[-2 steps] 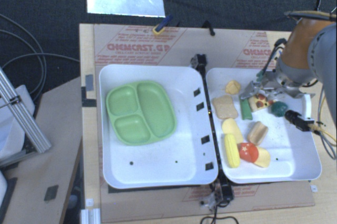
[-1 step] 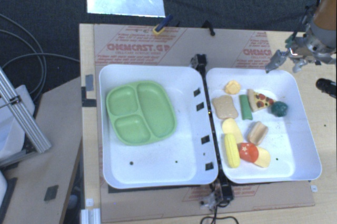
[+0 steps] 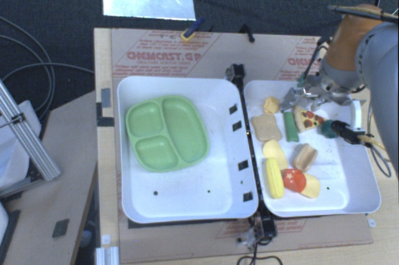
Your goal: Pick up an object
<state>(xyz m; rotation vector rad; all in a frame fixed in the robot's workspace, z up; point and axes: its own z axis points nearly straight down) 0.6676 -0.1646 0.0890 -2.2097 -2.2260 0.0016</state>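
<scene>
Hovering over the far part of the right bin (image 3: 358, 186), the pincer (image 3: 303, 95) is sitting just above a green stick (image 3: 290, 125) and a pizza slice (image 3: 308, 119); can't tell whether it's open or gripping anything. Crowding nearby: a small yellow piece (image 3: 271, 105), toast (image 3: 267, 128), a bread roll (image 3: 305, 156), corn (image 3: 274, 178), a tomato (image 3: 294, 180). A green divided plate (image 3: 166, 132) is lying in the left bin (image 3: 140, 204). Both bins are resting on the desk (image 3: 162, 55).
</scene>
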